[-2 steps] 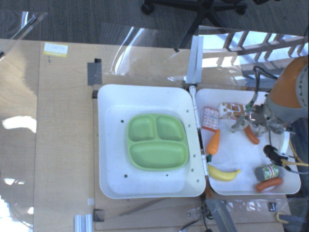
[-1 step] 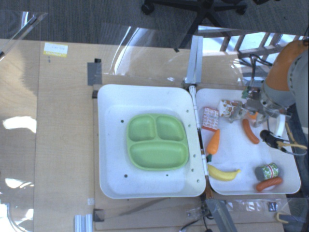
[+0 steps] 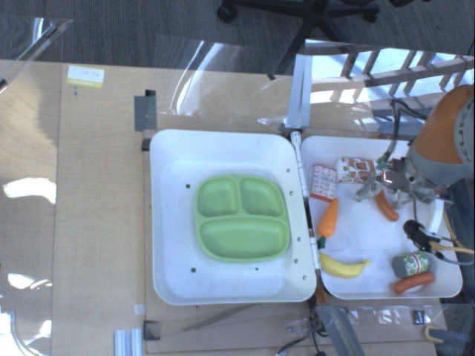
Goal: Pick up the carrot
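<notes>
Jaw state is proving unreadable to us: the gripper [image 3: 377, 188] is presenting as a grey cluster of metal and cable, and we are not able to say whether it is spread or closed, so we are recording it as undetermined.

We are taking the green divided plate [image 3: 242, 217], sitting in the left bin [image 3: 167, 273], as our reference. The carrot [image 3: 329, 217] is lying just right of the plate, across the wall between the bins, on the floor of the right bin [image 3: 445, 291]. It is slanting, with its green stub toward the near edge. We are seeing nothing gripping it. The gripper is hanging farther right of the plate, beyond the carrot, close over a reddish sausage-like piece [image 3: 387, 206]. A banana [image 3: 343, 267] is lying right of the plate's near corner.

We are judging the approach to be the step in hand, with the pick not yet made. The next move is calling for a shift back toward the plate until the tool is standing over the carrot, with the jaws turned across its slanted body.

Regarding writing: a red packet [image 3: 323, 182], a small carton [image 3: 355, 170] and a can [image 3: 415, 262] are all carrying print, and a yellow label [image 3: 85, 76] is sitting on the bench far left of the plate. We are finding all of it too small to read.
</notes>
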You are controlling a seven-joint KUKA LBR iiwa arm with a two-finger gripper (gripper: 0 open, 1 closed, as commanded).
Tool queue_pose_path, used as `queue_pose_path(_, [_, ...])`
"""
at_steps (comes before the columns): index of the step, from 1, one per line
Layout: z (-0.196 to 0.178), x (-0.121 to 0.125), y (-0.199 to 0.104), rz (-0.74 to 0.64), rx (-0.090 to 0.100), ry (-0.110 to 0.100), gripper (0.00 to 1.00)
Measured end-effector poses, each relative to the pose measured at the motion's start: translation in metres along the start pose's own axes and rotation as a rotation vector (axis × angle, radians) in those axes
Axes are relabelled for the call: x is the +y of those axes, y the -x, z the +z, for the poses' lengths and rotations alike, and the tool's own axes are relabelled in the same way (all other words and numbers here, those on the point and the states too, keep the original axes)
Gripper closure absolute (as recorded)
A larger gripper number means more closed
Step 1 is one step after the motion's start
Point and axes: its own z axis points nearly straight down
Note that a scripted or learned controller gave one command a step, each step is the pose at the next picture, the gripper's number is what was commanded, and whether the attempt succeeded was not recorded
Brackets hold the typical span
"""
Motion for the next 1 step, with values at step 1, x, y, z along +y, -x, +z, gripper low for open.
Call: queue_pose_path(1, [0.0016, 0.0435, -0.0032, 0.005, -0.001, -0.039, 0.0])
